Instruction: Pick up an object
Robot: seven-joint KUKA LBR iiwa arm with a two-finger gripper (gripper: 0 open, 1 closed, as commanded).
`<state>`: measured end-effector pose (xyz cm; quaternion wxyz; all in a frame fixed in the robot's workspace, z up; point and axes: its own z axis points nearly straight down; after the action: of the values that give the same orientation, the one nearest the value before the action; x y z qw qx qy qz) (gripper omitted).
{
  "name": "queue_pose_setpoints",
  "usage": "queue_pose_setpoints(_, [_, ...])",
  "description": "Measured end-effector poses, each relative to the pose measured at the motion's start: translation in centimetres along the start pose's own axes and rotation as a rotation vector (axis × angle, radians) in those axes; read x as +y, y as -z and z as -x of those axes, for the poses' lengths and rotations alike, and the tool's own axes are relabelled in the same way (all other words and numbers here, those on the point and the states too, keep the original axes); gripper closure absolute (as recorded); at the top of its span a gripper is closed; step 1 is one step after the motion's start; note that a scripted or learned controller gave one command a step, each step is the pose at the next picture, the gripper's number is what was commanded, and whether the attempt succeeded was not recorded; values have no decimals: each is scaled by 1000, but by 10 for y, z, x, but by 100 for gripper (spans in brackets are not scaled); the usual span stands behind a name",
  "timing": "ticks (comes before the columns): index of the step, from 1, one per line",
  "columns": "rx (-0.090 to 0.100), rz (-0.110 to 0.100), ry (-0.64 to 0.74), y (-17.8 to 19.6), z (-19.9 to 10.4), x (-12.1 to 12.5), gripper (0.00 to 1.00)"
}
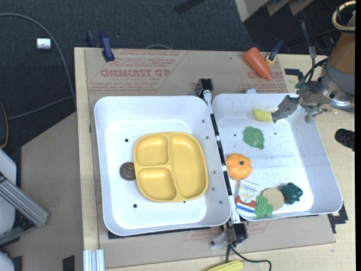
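My gripper [295, 112] hangs over the far right corner of the right bin [316, 151], open, with nothing between its fingers. Its left fingertip [278, 113] is right beside a small yellow piece [262, 115]; I cannot tell if they touch. Below that lie a green leafy piece [254, 137] and an orange pumpkin [238, 165] against the bin's left wall. Along the near edge sit a red-and-white packet [246, 193], a light green piece [263, 207], a tan disc [274, 197] and a dark green pepper [292, 192].
The left bin [113, 123] holds a yellow divided plate [170, 166] with a brown disc [127, 170] at its left edge. An orange carrot-like object [258, 64] lies on the bench behind the right bin. A blue clamp [105, 46] stands at the far left.
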<state>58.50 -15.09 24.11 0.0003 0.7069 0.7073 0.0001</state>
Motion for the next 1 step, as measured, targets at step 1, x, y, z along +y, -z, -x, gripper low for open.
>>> queue_pose_setpoints(1, [1,-3,0,-91,-20,28,0])
